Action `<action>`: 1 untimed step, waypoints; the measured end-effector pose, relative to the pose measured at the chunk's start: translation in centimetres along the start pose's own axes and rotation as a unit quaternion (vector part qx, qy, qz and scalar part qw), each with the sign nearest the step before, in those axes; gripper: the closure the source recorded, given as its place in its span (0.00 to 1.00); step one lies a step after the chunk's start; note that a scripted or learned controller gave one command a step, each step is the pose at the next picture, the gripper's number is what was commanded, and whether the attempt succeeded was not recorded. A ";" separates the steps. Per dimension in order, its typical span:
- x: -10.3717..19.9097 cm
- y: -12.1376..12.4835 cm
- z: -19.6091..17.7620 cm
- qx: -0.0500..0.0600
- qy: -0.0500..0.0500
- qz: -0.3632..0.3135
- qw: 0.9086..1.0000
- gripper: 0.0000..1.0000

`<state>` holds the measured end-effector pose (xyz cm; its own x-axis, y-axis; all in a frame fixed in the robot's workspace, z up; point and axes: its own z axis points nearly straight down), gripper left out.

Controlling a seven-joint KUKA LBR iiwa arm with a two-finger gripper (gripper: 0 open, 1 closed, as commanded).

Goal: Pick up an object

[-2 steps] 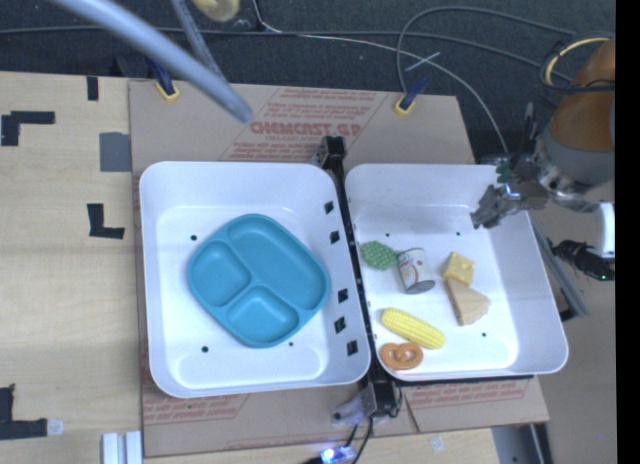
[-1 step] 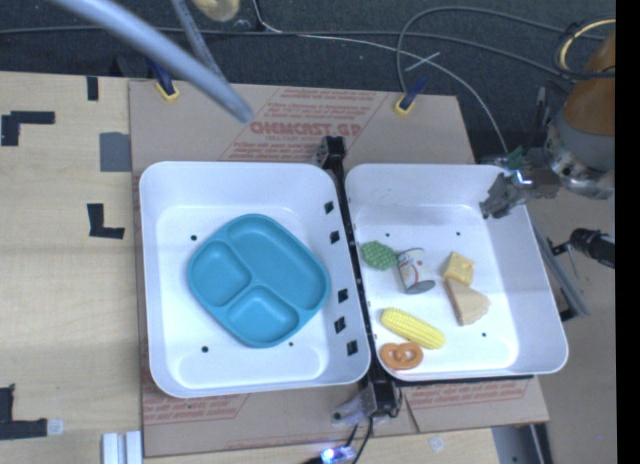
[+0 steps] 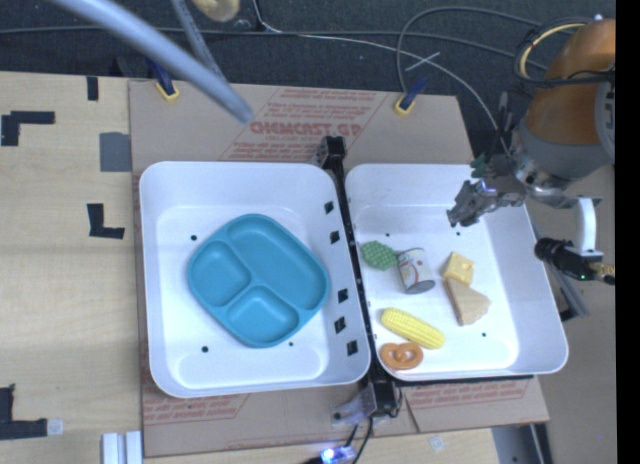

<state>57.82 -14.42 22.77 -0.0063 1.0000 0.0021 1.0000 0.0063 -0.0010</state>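
The right bin (image 3: 520, 347) holds several small items: a green textured piece (image 3: 379, 254), a small grey can (image 3: 414, 270), a yellow cheese cube (image 3: 459, 268), a pale cheese wedge (image 3: 467, 303), a yellow corn cob (image 3: 412, 327) and an orange pretzel (image 3: 402, 355). My gripper (image 3: 467, 203) hangs over the upper right part of this bin, above and a little right of the cheese cube. It is dark and small in the view, and nothing shows between its fingers.
The left bin (image 3: 160, 252) holds a blue divided tray (image 3: 258, 279). A black divider (image 3: 340, 242) runs between the bins. Cables loop behind the right bin, and a grey pole crosses the upper left.
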 end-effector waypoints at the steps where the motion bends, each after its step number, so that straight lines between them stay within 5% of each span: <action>1: 4.7 -1.1 -0.8 0.000 0.000 0.000 1.000 1.00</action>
<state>56.71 -9.72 23.54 -0.0060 1.0000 0.0018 1.0000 0.0060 -0.0012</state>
